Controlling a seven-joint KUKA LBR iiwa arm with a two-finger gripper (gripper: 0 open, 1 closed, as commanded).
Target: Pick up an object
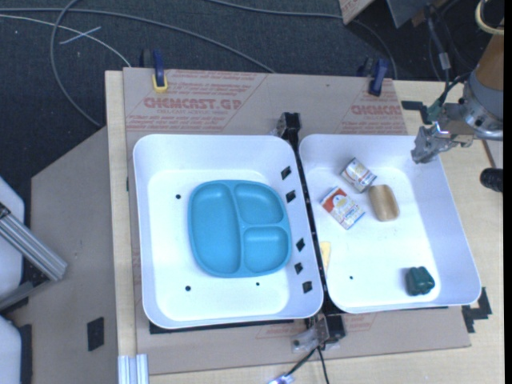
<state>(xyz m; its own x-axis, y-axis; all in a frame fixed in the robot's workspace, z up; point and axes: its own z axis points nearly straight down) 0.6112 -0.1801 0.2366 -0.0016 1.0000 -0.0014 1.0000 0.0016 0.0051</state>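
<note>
The right bin (448, 222) holds a small silver can (358, 174), a red and white packet (343, 207), a tan oblong piece (385, 202) and a dark green lump (418, 280) near its front right corner. A yellow scrap (324, 252) peeks out at the bin's left wall. My gripper (426, 146) hangs over the bin's far right rim, above and to the right of the can, with nothing seen between its fingers.
The left bin (160, 182) carries a blue divided plate (239, 227). Black clips (293, 197) line the seam between the bins. Blue clamps (160, 77) pin the cardboard base at the back. Cables lie on the dark floor behind.
</note>
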